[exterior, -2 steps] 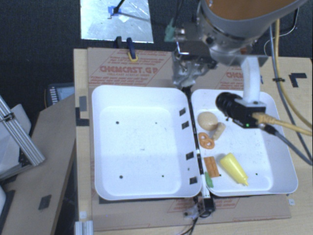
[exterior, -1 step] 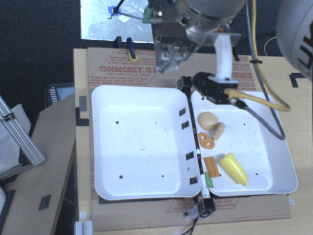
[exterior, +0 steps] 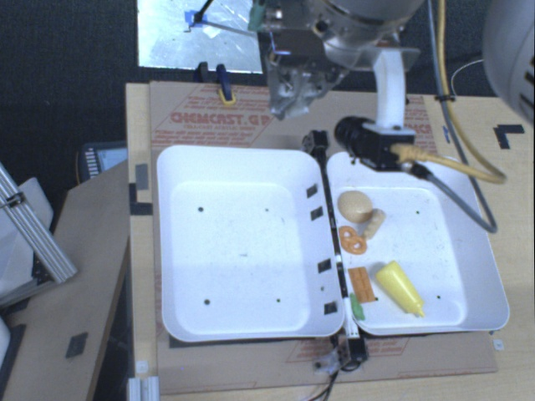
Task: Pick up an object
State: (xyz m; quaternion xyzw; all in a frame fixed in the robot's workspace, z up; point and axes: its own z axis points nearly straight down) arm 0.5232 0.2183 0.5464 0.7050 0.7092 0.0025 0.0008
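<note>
My gripper (exterior: 288,103) hangs high above the back edge of the bins, over the cardboard behind the left bin; nothing shows between its fingers. In the right bin (exterior: 451,224) lie a tan rounded piece (exterior: 354,205) with a small beige piece (exterior: 374,222) beside it, an orange pretzel-shaped ring (exterior: 352,241), an orange flat strip (exterior: 362,284) with a green bit (exterior: 358,309) at its near end, and a yellow cone (exterior: 400,287). All of them sit near that bin's left side.
The left bin (exterior: 242,241) stands beside the right one, joined by a black clipped divider (exterior: 328,224). A blue and yellow clamp (exterior: 225,86) holds the cardboard at the back. A yellow cable (exterior: 456,167) trails off to the right.
</note>
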